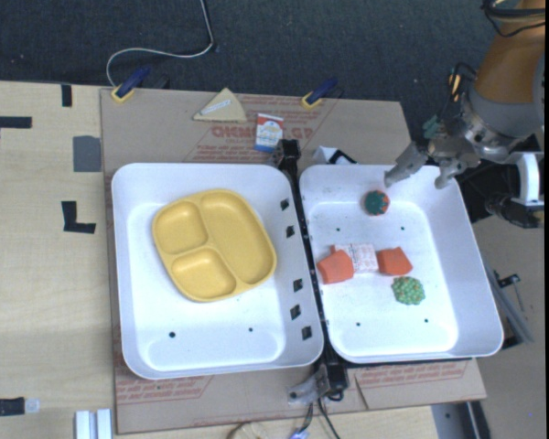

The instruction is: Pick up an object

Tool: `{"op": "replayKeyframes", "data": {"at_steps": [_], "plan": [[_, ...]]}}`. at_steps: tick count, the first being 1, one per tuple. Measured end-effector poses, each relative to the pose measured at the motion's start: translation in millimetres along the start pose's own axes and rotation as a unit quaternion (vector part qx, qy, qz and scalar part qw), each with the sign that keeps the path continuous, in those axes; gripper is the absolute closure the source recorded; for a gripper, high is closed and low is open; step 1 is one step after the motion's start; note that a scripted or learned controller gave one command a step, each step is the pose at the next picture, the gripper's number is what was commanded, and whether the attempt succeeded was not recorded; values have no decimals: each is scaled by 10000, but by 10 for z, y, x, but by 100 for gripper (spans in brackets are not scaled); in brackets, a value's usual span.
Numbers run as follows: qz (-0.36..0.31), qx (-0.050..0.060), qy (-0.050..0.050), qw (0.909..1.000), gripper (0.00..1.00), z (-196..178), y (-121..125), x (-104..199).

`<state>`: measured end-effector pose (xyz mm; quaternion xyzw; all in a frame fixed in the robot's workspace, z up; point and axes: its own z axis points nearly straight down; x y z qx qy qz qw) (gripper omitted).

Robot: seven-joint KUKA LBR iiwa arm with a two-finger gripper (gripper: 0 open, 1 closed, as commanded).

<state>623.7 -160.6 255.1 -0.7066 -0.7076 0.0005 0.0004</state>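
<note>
While the gripper [424, 170] hangs over the right bin's [471, 245] far edge, its jaws spread and holding nothing, the green ball [376, 202] lies in that bin just beside it, toward the bins' divider and slightly nearer the camera.

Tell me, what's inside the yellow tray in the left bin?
The yellow tray has three compartments, and all three look bare; nothing lies in them. It rests on the floor of the left bin. Whatever is under the tray is covered by it.
</note>
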Motion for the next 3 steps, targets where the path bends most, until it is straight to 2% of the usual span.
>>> {"op": "replayKeyframes", "data": {"at_steps": [1, 2, 3], "plan": [[-4, 19, 3, 10000, 0, 951, 356, 28], [-8, -18, -13, 10000, 0, 1686, 460, 13], [-15, -14, -20, 10000, 100, 1589, 459, 14]]}}
